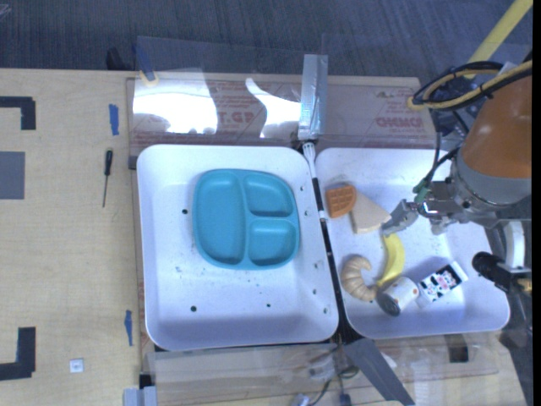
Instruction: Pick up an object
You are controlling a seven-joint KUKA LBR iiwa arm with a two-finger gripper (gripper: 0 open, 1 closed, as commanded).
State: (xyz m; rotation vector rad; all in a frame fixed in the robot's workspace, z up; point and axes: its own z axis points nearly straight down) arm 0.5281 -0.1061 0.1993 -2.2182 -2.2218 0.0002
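Observation:
The right bin [473, 155] holds several objects. An orange waffle-like piece [341, 200] lies at its upper left, with a pale beige wedge [368, 217] beside it. A yellow banana [391, 259] lies in the middle, a tan croissant [358, 277] to its left. A small white and grey cup [396, 295] lies on its side near the front. A black-and-white box [441, 282] sits to the cup's right. My gripper [404, 216] hangs over the right bin, just above the banana's top end and right of the beige wedge. Nothing shows held in it.
The left bin [161, 252] holds a blue divided plate [247, 218]. A raised rim [321, 227] separates the two bins. Cables [448, 87] and the arm's orange band [503, 142] hang over the right bin's far right. A screwdriver [106, 176] lies on the bench at left.

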